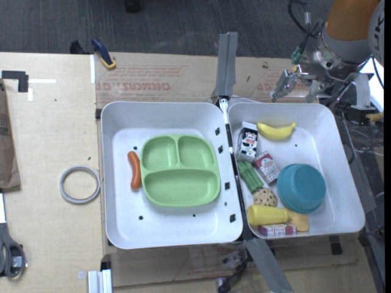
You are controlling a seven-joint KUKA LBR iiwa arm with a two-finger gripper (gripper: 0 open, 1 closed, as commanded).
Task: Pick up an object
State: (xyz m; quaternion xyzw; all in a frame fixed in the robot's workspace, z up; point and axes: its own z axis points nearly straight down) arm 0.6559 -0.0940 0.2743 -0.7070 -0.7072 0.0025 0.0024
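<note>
Gripper (296,81), fingers spread and holding nothing, poised beyond the right bin's (342,163) far rim, nearest the banana (276,130) inside that rim: probably light, rigid, smooth plastic, best pinched across its mid-curve.

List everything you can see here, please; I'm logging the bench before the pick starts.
Bins: 2, white, side by side on the bench.
Divided plate: 1, green, left bin.
Sausage: 1, orange, left of the plate.
Banana: 1, yellow, right bin, far side.
Milk carton: 1, black and white, right bin.
Bowl: 1, blue, upside down, right bin.
Cookie: 1, tan, right bin.
Bottle: 1, yellow, right bin, near side.
Ring: 1, grey, bench left of the bins.
Gripper: 1, metal, above the right bin's far edge.
</note>
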